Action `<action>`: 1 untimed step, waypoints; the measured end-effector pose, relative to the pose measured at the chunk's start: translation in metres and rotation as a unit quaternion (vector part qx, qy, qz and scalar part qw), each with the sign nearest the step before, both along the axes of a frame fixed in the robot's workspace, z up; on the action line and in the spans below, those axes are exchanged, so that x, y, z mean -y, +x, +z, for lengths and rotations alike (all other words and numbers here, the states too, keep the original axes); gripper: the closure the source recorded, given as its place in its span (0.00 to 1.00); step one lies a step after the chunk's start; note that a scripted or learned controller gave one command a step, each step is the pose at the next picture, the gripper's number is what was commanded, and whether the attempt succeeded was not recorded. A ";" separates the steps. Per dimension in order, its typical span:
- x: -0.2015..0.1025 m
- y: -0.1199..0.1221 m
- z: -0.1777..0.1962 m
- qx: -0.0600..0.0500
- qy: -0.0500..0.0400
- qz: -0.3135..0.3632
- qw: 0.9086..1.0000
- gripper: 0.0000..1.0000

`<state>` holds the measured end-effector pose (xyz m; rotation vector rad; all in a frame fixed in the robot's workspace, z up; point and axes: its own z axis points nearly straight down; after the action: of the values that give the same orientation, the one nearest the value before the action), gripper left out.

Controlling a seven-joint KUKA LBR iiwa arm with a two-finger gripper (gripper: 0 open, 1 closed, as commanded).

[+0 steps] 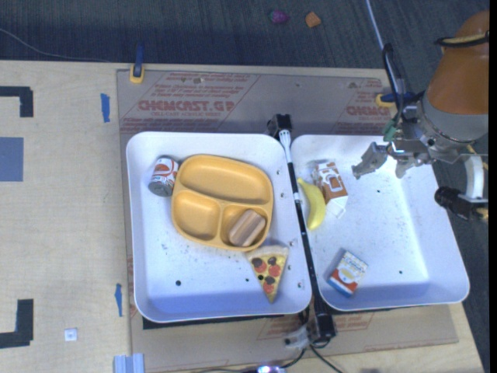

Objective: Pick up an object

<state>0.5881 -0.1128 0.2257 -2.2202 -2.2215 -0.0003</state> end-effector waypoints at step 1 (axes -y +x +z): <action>0.013 -0.036 -0.128 0.002 -0.001 0.000 1.000 0.00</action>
<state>0.5521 -0.1260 0.0979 -2.2235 -2.2229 -0.0028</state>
